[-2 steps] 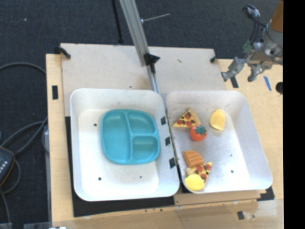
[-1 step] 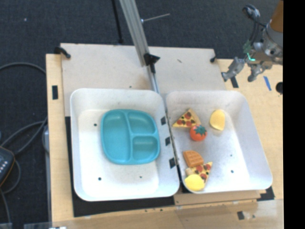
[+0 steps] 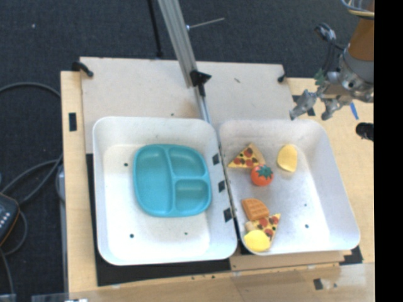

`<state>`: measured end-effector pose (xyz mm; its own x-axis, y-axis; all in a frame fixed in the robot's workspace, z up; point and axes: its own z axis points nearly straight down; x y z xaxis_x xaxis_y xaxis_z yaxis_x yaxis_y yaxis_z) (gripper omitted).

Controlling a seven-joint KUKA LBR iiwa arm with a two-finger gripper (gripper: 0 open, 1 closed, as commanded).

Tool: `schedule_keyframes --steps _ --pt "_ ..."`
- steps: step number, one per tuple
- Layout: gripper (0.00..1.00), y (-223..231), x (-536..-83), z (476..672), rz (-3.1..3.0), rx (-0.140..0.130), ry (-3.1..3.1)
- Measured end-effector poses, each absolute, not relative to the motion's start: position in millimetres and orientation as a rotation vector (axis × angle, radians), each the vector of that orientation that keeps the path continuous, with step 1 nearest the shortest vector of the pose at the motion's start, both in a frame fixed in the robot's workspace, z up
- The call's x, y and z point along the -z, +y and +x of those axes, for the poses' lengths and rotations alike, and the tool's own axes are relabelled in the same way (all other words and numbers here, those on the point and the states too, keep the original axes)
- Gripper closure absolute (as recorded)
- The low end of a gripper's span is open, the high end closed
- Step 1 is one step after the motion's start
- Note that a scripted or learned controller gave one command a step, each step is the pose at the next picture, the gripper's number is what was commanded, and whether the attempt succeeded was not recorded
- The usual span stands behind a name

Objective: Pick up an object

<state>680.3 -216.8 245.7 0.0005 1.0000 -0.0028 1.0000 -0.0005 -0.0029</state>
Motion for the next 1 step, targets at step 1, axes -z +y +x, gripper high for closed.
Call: schedule_keyframes --steps 1 --pt "0.0 -208.1 -191.7 679.0 -2.218 -0.006 -2.223"
